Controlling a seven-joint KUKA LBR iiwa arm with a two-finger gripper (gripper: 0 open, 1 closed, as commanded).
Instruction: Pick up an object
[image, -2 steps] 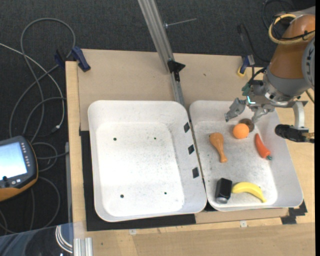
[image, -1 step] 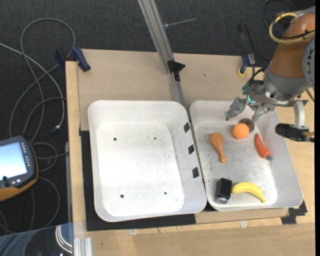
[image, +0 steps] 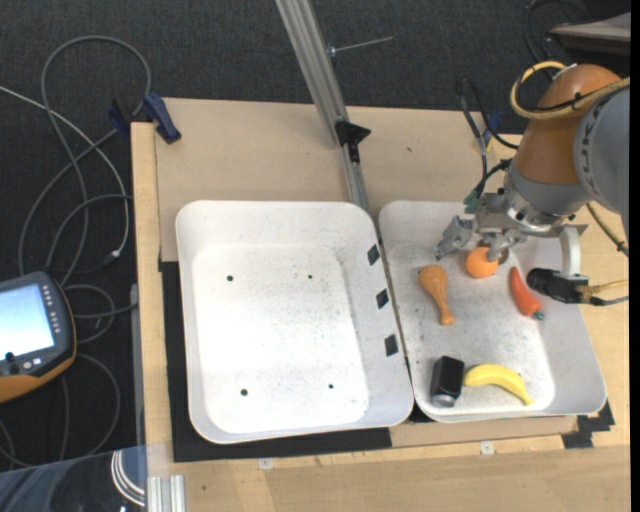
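Two white bins are seen side by side on the bench. The right bin (image: 575, 385) carries a drumstick-shaped toy (image: 436, 290) at its centre, a red pepper (image: 523, 292) near the right rim, and a banana (image: 497, 381) beside a black block (image: 446, 380) along the lower edge. The gripper (image: 487, 250) is set over an orange ball (image: 481, 262) at upper right; its fingers' state cannot be told. Open floor is offered by the left bin (image: 275, 330).
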